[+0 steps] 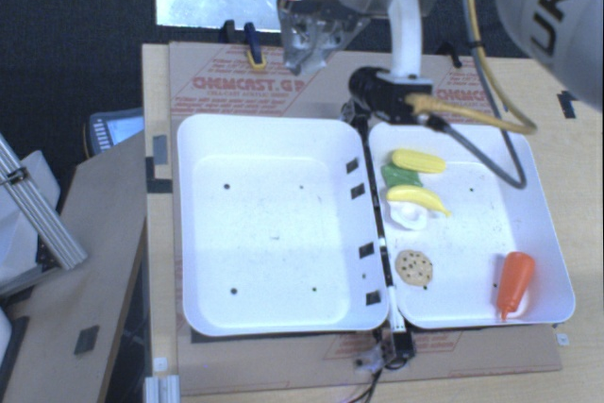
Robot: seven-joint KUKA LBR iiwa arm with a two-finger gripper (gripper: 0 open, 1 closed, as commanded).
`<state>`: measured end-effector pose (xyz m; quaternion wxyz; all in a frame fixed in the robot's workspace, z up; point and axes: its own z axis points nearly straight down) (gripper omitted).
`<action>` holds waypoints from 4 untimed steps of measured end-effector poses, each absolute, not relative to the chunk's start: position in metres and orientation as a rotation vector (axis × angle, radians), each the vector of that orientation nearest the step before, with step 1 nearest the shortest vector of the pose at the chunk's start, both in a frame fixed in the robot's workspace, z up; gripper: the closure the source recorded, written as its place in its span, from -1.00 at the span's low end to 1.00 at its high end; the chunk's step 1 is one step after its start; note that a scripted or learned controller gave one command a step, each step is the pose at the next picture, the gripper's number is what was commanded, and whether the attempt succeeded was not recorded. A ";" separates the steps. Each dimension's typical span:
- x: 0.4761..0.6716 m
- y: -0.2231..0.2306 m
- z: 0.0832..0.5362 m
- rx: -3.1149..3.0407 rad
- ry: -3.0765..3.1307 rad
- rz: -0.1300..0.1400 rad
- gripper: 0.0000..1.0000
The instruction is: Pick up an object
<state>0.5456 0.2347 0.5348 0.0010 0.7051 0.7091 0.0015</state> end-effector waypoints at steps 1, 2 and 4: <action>0.545 0.234 0.535 2.214 2.227 0.004 -1.00; 0.545 0.235 0.546 2.211 2.229 0.007 1.00; 0.545 0.235 0.558 2.209 2.230 0.011 1.00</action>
